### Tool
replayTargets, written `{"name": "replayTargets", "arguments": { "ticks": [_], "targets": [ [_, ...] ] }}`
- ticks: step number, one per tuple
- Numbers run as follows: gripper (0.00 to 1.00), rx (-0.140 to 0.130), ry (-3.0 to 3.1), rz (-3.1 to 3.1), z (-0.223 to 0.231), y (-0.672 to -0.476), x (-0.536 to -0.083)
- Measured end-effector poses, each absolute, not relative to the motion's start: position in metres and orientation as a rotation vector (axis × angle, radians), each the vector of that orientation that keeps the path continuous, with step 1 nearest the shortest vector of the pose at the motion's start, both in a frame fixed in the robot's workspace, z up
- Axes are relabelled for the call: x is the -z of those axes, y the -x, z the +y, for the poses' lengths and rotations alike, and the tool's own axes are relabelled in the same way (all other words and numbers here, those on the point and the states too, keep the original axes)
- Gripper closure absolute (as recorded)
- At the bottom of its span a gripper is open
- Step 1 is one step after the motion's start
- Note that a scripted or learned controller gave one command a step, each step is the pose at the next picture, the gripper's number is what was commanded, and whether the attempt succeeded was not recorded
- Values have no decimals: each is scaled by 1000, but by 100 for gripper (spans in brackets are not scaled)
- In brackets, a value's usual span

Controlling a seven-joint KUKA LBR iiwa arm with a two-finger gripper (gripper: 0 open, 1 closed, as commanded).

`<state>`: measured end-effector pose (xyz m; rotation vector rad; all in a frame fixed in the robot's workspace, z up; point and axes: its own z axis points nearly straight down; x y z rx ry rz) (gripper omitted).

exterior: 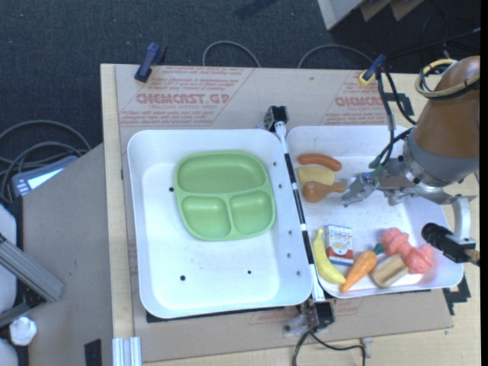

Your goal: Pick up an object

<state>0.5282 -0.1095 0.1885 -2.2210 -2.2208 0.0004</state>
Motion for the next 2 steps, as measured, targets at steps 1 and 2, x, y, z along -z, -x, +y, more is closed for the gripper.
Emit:
{"name": "replayTargets", "arguments": {
  "ticks": [1, 2],
  "targets": [
    [0, -3, 2223, -2219, -182, -478, -107],
    [100, 0, 2225, -2221, -182, -479, -117]
  ]
}}
